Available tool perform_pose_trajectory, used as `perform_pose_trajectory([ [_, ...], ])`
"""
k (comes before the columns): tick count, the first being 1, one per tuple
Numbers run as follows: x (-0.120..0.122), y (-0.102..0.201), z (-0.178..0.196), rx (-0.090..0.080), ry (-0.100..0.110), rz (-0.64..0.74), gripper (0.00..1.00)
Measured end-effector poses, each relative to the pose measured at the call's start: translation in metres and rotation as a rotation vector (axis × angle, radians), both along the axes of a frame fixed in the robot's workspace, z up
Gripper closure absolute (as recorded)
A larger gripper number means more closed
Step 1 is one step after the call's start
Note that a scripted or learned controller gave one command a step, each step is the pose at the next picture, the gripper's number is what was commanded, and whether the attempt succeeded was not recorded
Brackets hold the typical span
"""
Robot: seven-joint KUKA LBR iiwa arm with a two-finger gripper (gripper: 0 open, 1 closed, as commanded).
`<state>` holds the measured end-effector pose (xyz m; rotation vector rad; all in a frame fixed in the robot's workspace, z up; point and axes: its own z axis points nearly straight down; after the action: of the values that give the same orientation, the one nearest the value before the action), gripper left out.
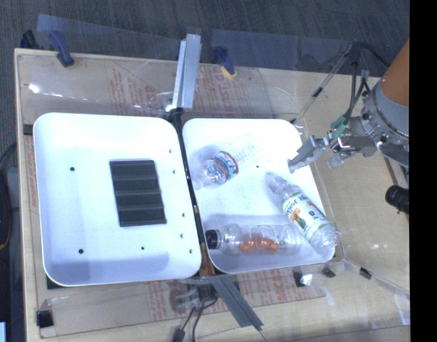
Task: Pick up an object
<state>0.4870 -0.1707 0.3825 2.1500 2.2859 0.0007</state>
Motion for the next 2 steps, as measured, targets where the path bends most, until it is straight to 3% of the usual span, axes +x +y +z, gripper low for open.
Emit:
perform_pose_trajectory([
  [1,0.016,0.004,0.018,0.0,0.0,-0.062,0.0],
  [2,0.033,0.039,-0.093,0.001,0.007,-0.038,0.0],
])
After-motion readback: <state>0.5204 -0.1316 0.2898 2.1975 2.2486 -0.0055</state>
